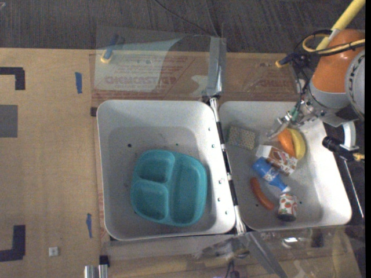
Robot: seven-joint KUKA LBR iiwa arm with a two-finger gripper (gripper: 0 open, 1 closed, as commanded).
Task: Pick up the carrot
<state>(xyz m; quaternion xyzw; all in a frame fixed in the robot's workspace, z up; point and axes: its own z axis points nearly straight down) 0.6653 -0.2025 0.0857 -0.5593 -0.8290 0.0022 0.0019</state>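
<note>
Hovering at the right bin's [339,204] far corner, the hand [288,121] sits well short of the carrot [262,194]; whether it is spread, I cannot tell.

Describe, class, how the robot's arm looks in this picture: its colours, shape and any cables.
The arm is rounded, with grey casing and a broad orange band. A yellow rod or hose slants across its top, and black cables loop beside it. The pincer at its tip looks like small grey metal parts.
</note>
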